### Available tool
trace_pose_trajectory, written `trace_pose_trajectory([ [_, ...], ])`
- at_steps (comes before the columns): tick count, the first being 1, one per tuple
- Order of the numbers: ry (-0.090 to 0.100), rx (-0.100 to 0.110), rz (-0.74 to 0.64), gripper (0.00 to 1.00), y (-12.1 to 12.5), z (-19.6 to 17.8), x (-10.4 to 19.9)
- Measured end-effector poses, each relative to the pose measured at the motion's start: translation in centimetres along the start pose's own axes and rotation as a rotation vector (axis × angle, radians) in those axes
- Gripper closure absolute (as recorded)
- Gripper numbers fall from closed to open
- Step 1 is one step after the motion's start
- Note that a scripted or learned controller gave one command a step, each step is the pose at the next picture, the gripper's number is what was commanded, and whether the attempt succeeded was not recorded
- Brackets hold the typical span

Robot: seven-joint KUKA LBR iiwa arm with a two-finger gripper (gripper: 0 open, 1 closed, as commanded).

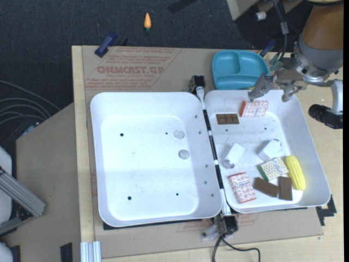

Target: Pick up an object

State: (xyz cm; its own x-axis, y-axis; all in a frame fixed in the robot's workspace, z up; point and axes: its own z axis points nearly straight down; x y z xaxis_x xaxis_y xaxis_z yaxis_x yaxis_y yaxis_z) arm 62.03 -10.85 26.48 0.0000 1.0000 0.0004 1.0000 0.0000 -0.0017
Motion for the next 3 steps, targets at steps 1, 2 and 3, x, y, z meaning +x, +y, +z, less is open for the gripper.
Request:
trace_pose_trajectory([
  [1,0.000,-0.001,0.000,0.00,3.6,18.0,1.2],
  [2,-0.001,-0.006,-0.001,1.00,3.8,16.9,1.2],
  [3,0.000,-0.005,-0.001,0.00,3.8,16.9,1.2],
])
